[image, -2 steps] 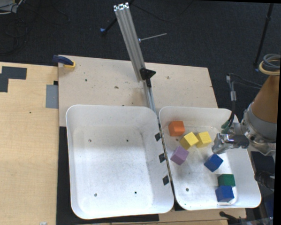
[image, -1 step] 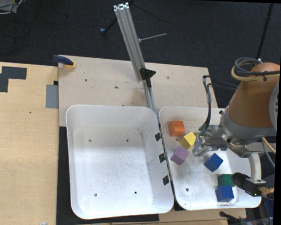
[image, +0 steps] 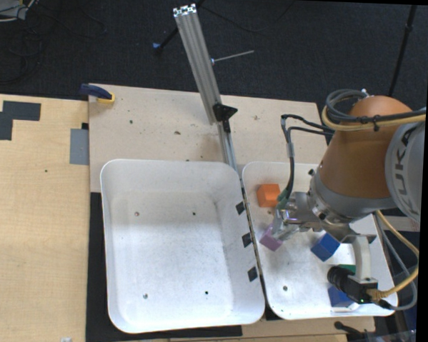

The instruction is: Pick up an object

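Down front in the right bin [image: 293, 307] sits another blue piece [image: 340, 298], a blue cube [image: 325, 247] right beside my hand [image: 286, 219], orange block [image: 268, 194] just behind, purple block [image: 270, 240] under it, grip honestly can't tell.

The grey arm [image: 414, 170], at three o'clock, bears part of large lettering, "UK", cut by the frame edge.

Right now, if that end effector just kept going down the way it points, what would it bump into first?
Probably the purple block, lying just beyond the end effector on the right bin's floor, though depth is hard to judge here.
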{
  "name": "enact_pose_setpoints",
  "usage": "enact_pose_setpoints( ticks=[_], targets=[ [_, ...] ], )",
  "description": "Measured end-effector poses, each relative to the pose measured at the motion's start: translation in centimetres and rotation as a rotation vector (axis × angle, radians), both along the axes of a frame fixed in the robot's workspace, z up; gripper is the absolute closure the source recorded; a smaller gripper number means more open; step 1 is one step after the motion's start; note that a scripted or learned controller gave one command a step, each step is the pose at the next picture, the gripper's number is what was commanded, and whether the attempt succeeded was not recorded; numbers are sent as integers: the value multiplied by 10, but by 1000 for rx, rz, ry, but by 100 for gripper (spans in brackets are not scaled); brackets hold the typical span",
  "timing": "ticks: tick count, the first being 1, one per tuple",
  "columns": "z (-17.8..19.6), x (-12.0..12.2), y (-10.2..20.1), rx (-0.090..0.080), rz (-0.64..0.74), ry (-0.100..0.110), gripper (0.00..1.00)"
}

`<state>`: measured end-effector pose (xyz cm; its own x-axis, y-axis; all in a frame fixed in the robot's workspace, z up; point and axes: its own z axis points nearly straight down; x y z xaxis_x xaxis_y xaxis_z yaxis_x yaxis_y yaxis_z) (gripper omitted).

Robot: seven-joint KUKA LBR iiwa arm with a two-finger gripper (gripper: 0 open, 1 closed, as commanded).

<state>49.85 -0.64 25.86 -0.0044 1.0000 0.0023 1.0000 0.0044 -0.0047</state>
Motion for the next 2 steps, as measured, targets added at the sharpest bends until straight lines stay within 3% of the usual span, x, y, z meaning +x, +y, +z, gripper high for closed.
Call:
enact_pose_setpoints(
  ticks=[1,2],
  targets=[
    [-11,-11,49,0,0,1,100],
    [-16,0,102,-1,0,-1,100]
  ],
)
